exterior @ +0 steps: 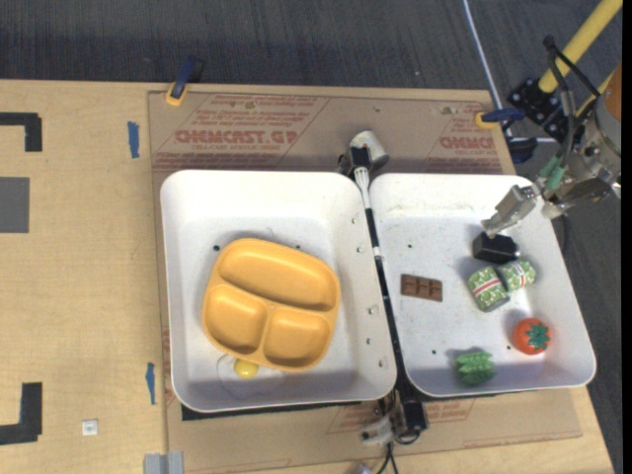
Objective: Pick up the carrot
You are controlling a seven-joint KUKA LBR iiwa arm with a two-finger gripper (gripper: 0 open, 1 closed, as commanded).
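Note:
The carrot (530, 336) is a small orange-red piece with a green top, lying near the right wall of the right bin (434, 205), towards its front. My gripper (515, 208) hangs over the back right part of that bin, well behind the carrot and apart from it. Nothing can be seen held in it.
The right bin also holds a brown chocolate piece (422, 287), two green-and-white wrapped pieces (501, 282) just in front of the gripper, and a green leafy piece (474, 365) at the front. In the left bin (188, 215) lies a yellow divided plate (270, 302) with a small yellow thing (245, 368) by it.

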